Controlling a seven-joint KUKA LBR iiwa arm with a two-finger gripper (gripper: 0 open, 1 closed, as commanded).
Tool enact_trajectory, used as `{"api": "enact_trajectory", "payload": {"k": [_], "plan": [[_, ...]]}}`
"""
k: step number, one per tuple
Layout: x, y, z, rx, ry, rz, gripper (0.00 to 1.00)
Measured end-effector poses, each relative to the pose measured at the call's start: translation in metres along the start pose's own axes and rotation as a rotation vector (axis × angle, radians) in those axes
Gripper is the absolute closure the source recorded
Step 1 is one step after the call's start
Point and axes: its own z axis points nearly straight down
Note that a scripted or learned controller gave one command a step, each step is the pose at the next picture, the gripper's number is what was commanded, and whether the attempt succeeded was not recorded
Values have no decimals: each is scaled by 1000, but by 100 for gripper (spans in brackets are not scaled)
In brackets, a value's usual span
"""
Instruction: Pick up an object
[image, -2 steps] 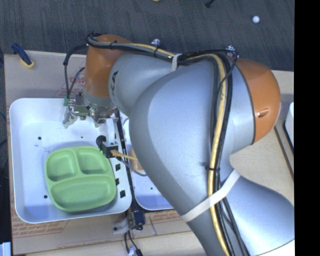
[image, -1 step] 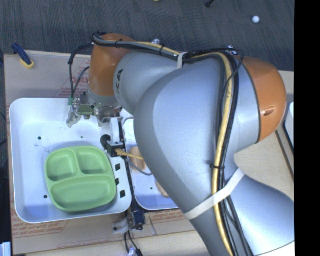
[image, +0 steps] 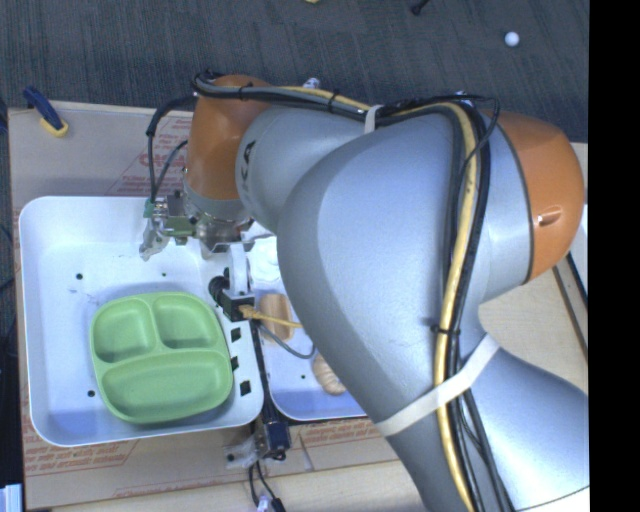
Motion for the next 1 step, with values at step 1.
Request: {"api": "enact_trajectory", "payload": {"k": [1], "plan": [[-2, 9, 2, 3, 4, -1, 0]]}}
